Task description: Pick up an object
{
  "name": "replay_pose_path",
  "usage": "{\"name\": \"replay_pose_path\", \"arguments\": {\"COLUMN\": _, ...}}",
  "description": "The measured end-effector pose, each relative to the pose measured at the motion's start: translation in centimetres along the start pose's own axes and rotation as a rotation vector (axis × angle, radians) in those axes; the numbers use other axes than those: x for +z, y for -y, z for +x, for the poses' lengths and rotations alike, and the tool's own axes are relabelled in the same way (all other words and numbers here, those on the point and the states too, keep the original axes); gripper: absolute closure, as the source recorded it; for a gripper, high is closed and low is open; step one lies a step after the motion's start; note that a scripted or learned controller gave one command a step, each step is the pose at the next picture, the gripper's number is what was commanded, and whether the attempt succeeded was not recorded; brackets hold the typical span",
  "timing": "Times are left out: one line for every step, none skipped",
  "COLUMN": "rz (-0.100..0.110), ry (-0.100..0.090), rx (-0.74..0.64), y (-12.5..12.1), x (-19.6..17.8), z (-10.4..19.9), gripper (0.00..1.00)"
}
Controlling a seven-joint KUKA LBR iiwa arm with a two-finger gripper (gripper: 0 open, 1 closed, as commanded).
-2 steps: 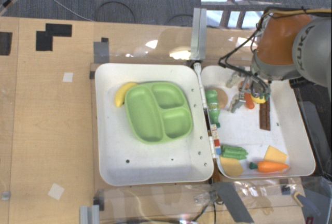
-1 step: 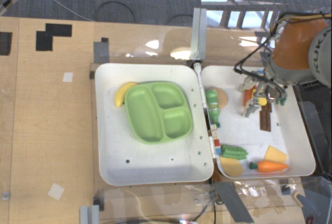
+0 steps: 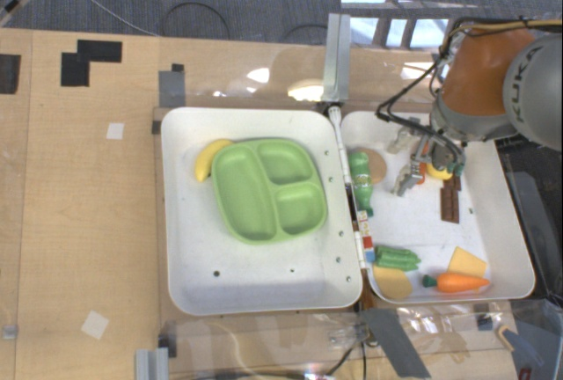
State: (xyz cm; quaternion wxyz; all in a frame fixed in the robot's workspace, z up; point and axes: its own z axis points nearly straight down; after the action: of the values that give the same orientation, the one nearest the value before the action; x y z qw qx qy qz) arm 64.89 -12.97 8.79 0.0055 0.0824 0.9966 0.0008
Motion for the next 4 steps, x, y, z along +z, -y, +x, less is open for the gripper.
{"name": "replay_pose_path", "arguments": {"rz": 0.0, "ry": 0.015, "rx": -0.004, "y": -0.1, "x": -1.6, "z": -0.4, "gripper": 1.0}}
{"name": "replay_pose_path", "arguments": {"rz": 0.004, "ry": 0.005, "rx": -0.188, "y": 4.8, "x": -10.5, "z": 6.2, "gripper": 1.0}}
{"name": "replay_pose_path", "arguments": {"rz": 0.002, "ry": -0.001, "rx": -0.191, "y": 4.6, "x": -10.2, "z": 6.3, "gripper": 0.0}}
{"name": "replay_pose_path", "arguments": {"rz": 0.003, "ry": 0.008, "rx": -0.187, "y": 3.3, "x": -0.3, "z": 3.6, "gripper": 0.0}}
